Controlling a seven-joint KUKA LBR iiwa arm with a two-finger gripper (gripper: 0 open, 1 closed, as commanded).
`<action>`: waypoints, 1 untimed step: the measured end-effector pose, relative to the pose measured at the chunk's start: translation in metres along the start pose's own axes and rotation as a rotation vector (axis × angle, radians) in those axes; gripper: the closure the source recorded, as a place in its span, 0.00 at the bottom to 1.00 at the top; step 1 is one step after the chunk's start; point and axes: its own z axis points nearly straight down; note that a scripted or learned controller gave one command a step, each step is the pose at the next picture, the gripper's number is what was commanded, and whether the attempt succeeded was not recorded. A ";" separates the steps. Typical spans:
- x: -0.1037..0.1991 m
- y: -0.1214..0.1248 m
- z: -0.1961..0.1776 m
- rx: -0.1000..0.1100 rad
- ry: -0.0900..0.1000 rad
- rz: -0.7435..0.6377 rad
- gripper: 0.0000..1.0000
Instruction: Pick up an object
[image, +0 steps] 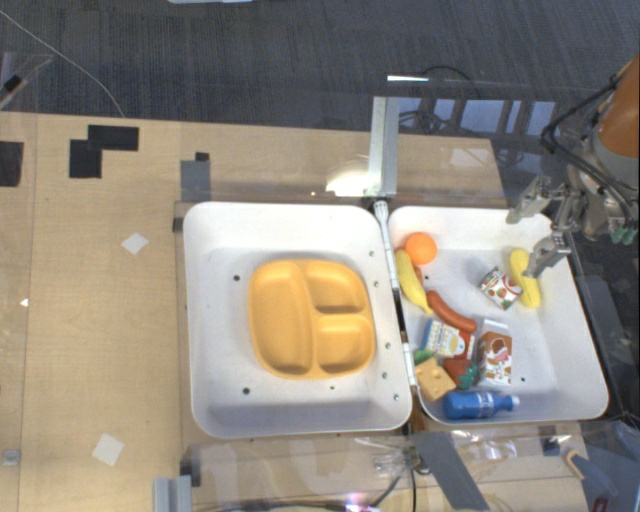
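Glossy blue bottle (478, 404), rounded, prob. plastic, nr flat packets (495, 356).

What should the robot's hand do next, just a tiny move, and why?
Probably go straight down a little. The gripper hangs with fingers spread over the right bin's far right corner, holding nothing, and a small yellow banana lies just below it beside a little red and white carton. Lowering would put the fingers around the banana.
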 end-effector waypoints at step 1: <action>-0.017 -0.007 0.003 0.000 -0.002 0.001 0.00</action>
